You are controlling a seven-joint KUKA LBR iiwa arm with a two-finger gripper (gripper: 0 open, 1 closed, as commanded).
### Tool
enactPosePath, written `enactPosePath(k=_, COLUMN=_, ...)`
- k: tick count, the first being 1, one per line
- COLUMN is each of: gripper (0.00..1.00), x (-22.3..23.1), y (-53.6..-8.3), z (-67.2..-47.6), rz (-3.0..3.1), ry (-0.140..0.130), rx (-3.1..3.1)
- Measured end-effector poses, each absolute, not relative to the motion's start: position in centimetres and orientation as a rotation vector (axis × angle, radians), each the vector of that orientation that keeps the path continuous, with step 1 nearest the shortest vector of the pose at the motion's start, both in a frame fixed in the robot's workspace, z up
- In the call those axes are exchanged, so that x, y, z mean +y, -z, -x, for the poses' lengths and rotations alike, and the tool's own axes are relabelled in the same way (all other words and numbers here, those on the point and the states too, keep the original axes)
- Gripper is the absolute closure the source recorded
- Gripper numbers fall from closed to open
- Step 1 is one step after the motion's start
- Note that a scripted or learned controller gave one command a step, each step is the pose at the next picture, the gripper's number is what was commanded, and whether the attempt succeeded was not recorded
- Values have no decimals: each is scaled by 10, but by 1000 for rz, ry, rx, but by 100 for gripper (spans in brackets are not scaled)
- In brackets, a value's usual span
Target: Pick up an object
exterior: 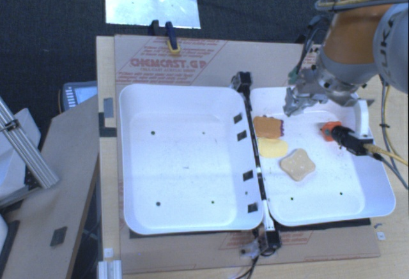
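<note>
Gripper [293, 107]: jaw spread can't be told; nothing seen held.
Orange-brown square block [268, 127]: just below-left of jaws.
Tan biscuit-shaped piece [297, 165]: well below.

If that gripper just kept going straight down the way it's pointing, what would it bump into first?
Most likely the bare white floor of the right bin, near its back. The gripper points down just behind the orange-brown block, though depth is hard to judge, so it might clip that block's edge.
</note>
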State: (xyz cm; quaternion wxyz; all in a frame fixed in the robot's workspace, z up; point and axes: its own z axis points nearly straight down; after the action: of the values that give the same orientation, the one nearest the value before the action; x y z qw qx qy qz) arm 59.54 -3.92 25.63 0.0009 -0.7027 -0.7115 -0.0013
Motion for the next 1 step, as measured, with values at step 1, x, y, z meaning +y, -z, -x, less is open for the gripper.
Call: enactPosePath(k=1, gripper=100, x=59, y=-295, z=-556, rz=2206, ry=10, rx=-2237)
